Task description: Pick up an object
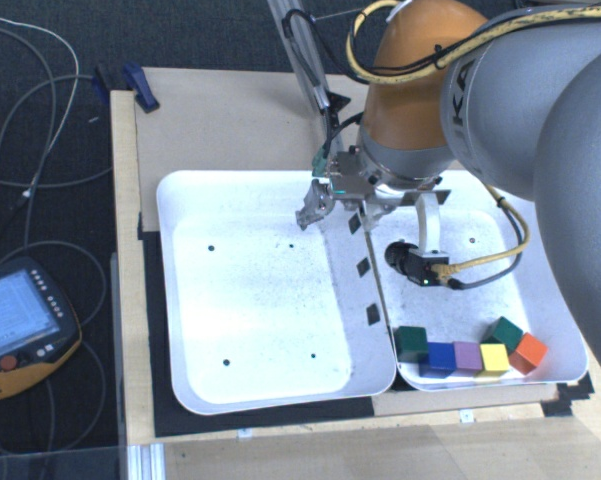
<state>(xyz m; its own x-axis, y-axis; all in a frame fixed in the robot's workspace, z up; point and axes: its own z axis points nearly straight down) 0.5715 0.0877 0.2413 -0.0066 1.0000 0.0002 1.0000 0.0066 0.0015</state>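
Note:
Several coloured blocks lie in a row at the near edge of the right bin [480,230]: a dark green block [412,341], a blue block [441,358], a purple block [467,355], a yellow block [494,358], an orange block [529,352] and a green block [505,329] just behind them. My gripper [325,208] hangs under the orange wrist band, over the far end of the divide between the two bins, well away from the blocks. Nothing shows in its grasp.
The left bin [250,288] is a white tray with small dark specks. A black cable connector [410,261] dangles from the wrist over the right bin. A teach pendant [20,318] and cables lie on the floor to the left. The arm's grey body covers the right side.

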